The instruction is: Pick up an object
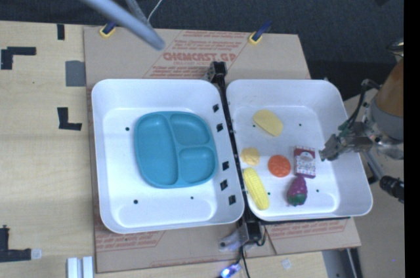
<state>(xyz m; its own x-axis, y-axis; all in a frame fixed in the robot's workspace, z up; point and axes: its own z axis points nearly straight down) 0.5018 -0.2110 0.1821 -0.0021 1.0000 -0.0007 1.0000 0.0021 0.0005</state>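
Objects for picking are lying loose in the right bin (328, 94): a pale yellow lump (268, 122) toward the far side, a small yellow piece (250, 155) by the divider, a corn cob (255, 187), an orange ball (279, 166), a red-and-white packet (305, 162) and a purple eggplant (297, 191). They are sitting scattered and mostly apart, probably tipped in at random so each try is meeting a fresh layout. The corn cob is lying flat, its long axis running from the bin's middle toward the near rim, slightly slanted. The packet is standing nearest the arm. In the camera view the gripper (330, 148) is hanging over the right bin's right rim, just beside the packet, with nothing between its tips; whether the jaws are spread or pressed together, cannot tell at this size. The left bin (105, 99) is holding a blue divided plate (176, 148), lying flat near its centre.
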